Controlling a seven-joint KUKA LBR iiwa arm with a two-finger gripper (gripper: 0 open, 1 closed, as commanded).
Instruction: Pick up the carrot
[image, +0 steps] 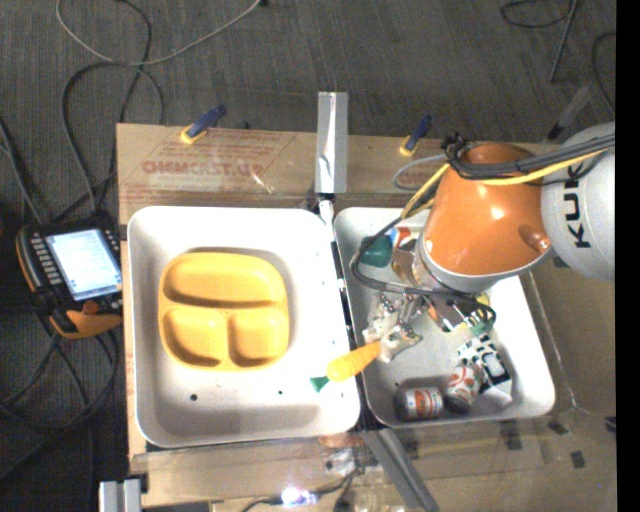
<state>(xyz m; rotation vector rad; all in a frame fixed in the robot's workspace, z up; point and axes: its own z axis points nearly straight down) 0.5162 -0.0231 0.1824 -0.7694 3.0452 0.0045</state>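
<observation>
- The carrot (350, 363), orange with a green tip at its lower-left end, lies slantwise across the divide between the two bins, its green end over the left bin (150, 330) and its thick end reaching toward the right bin (535, 375).
- The gripper (393, 335) sits at the carrot's upper-right end, low over the right bin's left side; its fingers are touching or just beside the thick end, but whether they are spread or pinching the carrot I cannot tell.
- The arm (485, 225) reaches in from the right, its orange band covering much of the right bin's upper part.
- In the right bin, a small can (420, 402) lies on its side near the front wall, with a rounded orange-and-white object (462, 385) just beside it and a black-and-white patterned item (487, 360) behind that.
- A teal object (376, 252) shows near the right bin's upper-left corner, by the arm.
- A yellow divided tray (227, 308) with three compartments rests in the left bin, well apart from the carrot's green tip.
- Both bins stand on a cardboard-covered tabletop (205, 160).
- A handheld pendant with a lit screen (78, 265) lies on the floor to the left.
</observation>
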